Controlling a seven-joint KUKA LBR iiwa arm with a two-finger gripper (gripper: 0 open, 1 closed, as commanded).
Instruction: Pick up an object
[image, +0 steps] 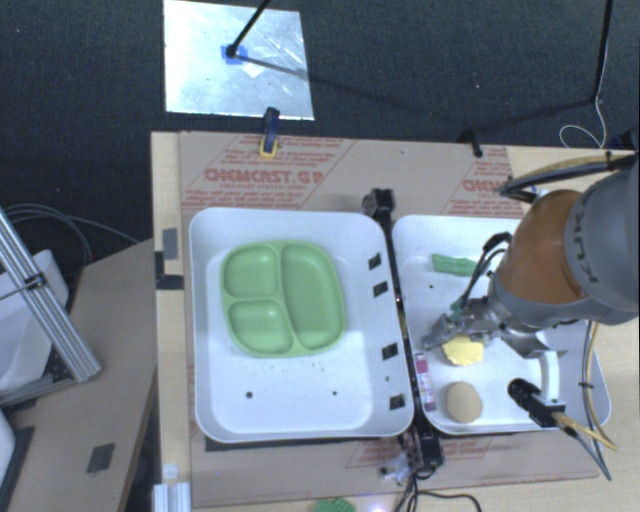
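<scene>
We see our grey arm (600, 250) reaching in from the right, its orange band (540, 250) bent downward over the wrist, and our gripper (452, 330) hanging low, pointing left and down.

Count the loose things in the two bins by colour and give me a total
Green: 2, the divided green tray in the left bin and a small green piece in the right bin
Yellow: 1, yellow piece
Tan: 1, round tan piece
Total: 4
</scene>
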